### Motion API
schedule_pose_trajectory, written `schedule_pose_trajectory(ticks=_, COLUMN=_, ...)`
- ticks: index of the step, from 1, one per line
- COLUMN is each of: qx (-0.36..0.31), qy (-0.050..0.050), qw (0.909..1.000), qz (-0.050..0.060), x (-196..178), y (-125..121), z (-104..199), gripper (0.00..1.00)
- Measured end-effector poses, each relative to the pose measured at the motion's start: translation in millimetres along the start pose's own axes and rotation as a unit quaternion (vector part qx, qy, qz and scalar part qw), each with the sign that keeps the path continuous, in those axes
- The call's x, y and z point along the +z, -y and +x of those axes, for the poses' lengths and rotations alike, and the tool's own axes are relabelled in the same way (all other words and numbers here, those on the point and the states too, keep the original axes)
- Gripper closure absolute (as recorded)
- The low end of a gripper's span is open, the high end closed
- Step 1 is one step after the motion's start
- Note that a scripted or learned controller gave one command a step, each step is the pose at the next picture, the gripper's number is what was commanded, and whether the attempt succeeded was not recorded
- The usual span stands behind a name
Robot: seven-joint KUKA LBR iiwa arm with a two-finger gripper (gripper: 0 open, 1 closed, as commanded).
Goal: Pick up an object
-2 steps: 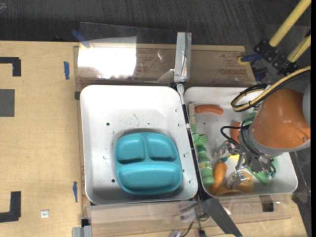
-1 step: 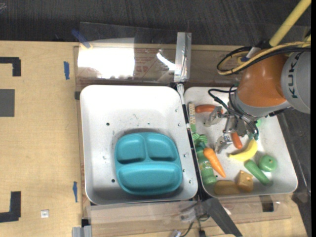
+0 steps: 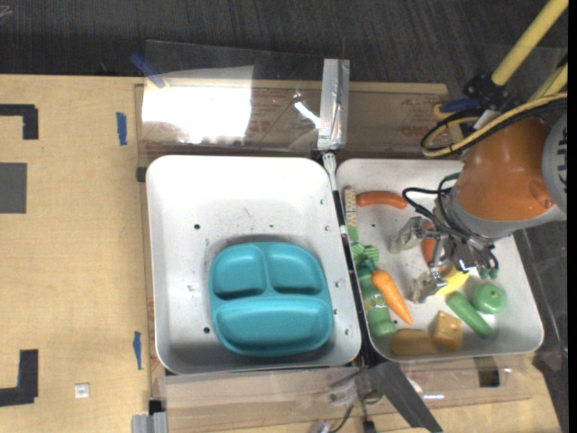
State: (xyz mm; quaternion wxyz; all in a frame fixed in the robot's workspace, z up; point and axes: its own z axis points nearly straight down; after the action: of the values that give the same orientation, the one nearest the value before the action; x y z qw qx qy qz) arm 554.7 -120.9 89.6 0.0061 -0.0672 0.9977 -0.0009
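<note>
I have the end effector (image 3: 431,258) low in the right bin (image 3: 527,332), among the toy food, so it can try a pick; I cannot tell its state. One carrot (image 3: 392,294) lies just left. The left bin (image 3: 171,197) holds one teal divided plate (image 3: 269,298), kept apart from the pile

The grey arm (image 3: 552,156) reached in from the right, its orange band (image 3: 503,174) bulging just above the wrist. Below it the hand (image 3: 437,260) pointed steeply downward, metal fingers (image 3: 424,282) spread a little apart, with nothing visibly caught between them.
</note>
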Motion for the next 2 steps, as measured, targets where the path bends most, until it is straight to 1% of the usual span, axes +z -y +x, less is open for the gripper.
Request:
schedule_pose_trajectory(ticks=1, qx=-0.058, qy=0.002, qw=0.9983, qz=0.000, x=0.4, y=25.4, z=-2.3, gripper=0.00)
schedule_pose_trajectory(ticks=2, qx=-0.057, qy=0.008, qw=0.9984, qz=0.002, x=-13.0, y=25.4, z=-6.4, gripper=1.00)
